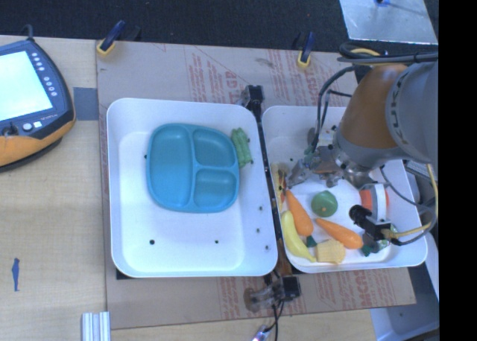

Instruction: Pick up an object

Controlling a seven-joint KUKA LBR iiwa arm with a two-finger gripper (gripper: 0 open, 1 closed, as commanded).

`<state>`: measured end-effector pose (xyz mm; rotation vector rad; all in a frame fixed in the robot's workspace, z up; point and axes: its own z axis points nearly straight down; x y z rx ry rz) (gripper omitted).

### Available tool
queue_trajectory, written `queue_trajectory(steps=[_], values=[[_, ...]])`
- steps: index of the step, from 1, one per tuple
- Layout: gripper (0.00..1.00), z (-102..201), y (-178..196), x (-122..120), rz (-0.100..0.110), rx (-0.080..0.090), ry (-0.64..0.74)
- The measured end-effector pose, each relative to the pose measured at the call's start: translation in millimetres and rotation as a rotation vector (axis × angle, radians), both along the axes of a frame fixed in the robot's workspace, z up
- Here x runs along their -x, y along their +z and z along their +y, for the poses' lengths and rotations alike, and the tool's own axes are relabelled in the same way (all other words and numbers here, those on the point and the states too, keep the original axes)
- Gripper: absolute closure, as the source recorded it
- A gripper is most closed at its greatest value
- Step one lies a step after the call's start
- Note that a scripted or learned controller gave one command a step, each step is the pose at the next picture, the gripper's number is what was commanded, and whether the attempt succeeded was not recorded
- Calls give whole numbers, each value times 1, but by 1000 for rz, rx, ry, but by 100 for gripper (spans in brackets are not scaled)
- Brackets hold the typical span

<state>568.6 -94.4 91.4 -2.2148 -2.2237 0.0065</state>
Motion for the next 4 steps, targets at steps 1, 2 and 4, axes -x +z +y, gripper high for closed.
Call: queue_trajectory(steps=[1,2,4], values=[[0,-53,1,-60,-3,0,-2],[0,-83,-1,-85,17,-8,1],[0,-116,0,-87,2,-4,2]])
